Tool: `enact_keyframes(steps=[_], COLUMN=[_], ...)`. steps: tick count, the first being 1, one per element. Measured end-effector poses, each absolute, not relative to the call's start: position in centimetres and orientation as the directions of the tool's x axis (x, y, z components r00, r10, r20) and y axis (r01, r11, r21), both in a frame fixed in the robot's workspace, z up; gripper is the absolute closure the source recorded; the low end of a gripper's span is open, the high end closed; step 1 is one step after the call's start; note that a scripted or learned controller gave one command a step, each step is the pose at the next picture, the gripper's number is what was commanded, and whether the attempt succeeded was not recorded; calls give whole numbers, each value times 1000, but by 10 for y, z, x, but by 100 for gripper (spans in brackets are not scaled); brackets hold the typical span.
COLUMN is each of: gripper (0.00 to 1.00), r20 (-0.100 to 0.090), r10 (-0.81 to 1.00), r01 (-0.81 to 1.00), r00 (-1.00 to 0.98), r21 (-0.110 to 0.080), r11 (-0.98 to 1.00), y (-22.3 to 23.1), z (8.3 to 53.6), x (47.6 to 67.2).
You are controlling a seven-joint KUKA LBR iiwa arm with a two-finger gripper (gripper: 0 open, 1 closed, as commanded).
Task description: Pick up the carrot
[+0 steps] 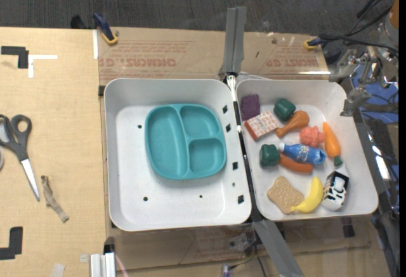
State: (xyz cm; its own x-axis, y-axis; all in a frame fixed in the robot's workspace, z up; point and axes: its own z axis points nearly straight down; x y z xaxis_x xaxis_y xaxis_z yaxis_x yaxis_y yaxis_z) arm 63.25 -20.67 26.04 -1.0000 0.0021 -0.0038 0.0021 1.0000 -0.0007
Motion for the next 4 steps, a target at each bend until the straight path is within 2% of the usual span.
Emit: enact_keyframes(steps=[1,2,3,4], gripper=[0,0,100,100], r20=[-4,-4,-16,-5], r10=[121,224,221,309], r01=[121,224,221,309], r00=[-993,-975,-975,-951], r21=[0,0,-1,1], r11=[993,975,975,951], y=[-220,-220,-220,-154], z=[137,94,108,172], x=[640,621,625,630])
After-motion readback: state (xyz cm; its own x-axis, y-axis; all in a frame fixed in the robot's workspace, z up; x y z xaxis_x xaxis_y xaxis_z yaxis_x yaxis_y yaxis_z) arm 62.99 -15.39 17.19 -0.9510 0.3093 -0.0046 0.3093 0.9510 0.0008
